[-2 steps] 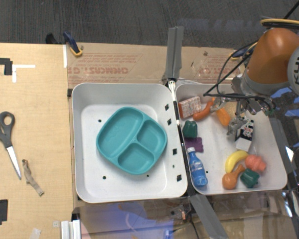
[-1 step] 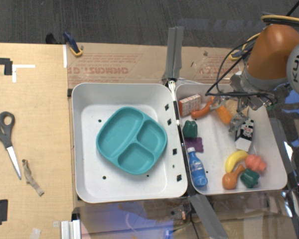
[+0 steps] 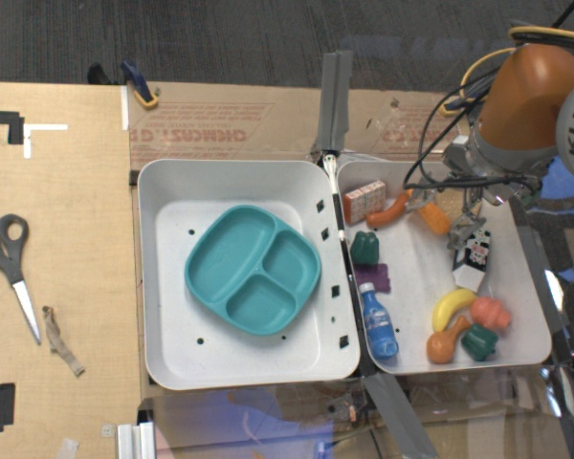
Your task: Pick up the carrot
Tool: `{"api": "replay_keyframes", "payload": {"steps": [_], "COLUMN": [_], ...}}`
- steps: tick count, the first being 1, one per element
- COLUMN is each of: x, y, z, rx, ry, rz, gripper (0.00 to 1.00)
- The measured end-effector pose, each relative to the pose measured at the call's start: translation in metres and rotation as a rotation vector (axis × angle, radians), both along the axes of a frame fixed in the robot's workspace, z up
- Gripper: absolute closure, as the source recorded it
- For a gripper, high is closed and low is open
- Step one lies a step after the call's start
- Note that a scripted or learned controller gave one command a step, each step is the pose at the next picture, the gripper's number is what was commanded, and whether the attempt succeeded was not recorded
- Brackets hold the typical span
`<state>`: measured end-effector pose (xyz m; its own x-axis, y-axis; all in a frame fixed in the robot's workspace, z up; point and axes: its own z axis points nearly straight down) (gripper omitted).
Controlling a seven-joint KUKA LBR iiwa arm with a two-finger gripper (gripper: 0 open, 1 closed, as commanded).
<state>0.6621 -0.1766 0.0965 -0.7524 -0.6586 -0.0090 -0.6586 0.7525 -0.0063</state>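
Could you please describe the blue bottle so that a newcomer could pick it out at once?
Start at the right-hand white bin, the one crowded with small toys, and follow its left wall toward the near corner. There the blue bottle lies on its side, just below a purple item. It is the only blue thing in that bin.

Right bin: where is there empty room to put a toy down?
In the right bin, bare floor lies between the blue bottle and the banana. It is crowded along the top by the tool, and around the banana's corner.
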Motion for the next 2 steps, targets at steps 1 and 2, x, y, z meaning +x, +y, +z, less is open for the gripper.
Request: {"api": "replay_keyframes", "payload": {"steps": [1, 2], "x": [0.002, -0.007], "y": [0.000, 0.057], "z": [0.012, 0.083], "rx": [0.002, -0.001], "ry": [-0.008, 0.003], "rz": [-0.004, 0.248], "gripper": [1.00, 1.00]}}
